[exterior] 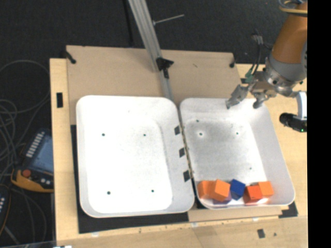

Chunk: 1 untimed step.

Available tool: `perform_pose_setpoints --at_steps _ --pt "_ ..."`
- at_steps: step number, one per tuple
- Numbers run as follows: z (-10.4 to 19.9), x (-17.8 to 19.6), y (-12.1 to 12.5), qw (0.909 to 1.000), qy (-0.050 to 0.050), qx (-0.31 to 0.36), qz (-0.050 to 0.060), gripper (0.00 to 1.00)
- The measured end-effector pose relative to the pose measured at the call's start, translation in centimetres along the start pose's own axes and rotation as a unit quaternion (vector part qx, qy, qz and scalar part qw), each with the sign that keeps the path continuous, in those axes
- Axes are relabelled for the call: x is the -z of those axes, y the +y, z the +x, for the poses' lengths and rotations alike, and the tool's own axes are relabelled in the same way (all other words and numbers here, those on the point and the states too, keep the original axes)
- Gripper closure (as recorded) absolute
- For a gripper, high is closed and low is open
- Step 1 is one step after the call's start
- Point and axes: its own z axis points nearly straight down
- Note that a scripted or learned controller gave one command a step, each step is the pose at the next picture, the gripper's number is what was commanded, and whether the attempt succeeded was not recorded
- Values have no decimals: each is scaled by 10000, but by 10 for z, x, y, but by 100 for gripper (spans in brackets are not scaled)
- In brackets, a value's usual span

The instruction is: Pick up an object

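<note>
Looking down from the left side first, I see a yellow and black box with a screen lying on the dark floor, with cables around it. Next comes the tabletop, made of light wood. On it sit two white bins side by side. The left bin has little dark dots on its floor. A grey metal pole leans in from the top and ends near where the two bins meet.

The right bin holds the blocks, all bunched along its near wall (the edge closest to me). From left to right there is an orange block, a blue block and another orange block. They touch or almost touch each other.

Up at the far right, the arm reaches in. Its hand hangs over the far rim of the right bin, well apart from the blocks. The two fingers are spread apart and nothing is between them.
</note>
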Motion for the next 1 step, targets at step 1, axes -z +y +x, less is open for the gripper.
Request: perform_pose_setpoints --at_steps 1 --pt "150 72 -20 10000 23 2 -32 0"
